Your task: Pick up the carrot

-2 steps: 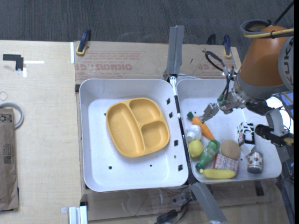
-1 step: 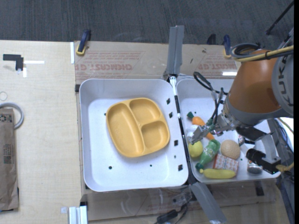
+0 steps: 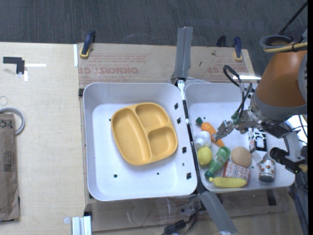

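Observation:
The carrot is orange with a green top and lies slanted in the right bin, near its left wall. Its lower end runs under my gripper, which hangs low right over that end, reaching in from the right below the orange-banded wrist. Whether the gripper touches the carrot is unclear from this angle.
Packed around the carrot are a white bulb, a lemon, a green bottle, a banana, a brown bun, a red box and a small can. The left bin holds a yellow divided plate.

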You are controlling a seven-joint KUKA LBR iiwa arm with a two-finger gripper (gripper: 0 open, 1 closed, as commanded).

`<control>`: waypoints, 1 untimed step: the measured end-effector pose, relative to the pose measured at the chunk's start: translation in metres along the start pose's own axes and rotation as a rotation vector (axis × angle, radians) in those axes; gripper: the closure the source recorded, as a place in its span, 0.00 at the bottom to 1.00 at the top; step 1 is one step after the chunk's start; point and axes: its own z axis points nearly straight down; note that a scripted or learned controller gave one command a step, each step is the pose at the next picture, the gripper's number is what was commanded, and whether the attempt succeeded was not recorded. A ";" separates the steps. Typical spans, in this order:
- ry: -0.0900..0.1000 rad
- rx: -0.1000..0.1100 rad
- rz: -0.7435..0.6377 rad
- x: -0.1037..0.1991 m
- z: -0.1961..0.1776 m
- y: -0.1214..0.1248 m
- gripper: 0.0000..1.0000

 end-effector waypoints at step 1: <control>0.000 0.000 0.000 0.000 0.000 0.000 0.00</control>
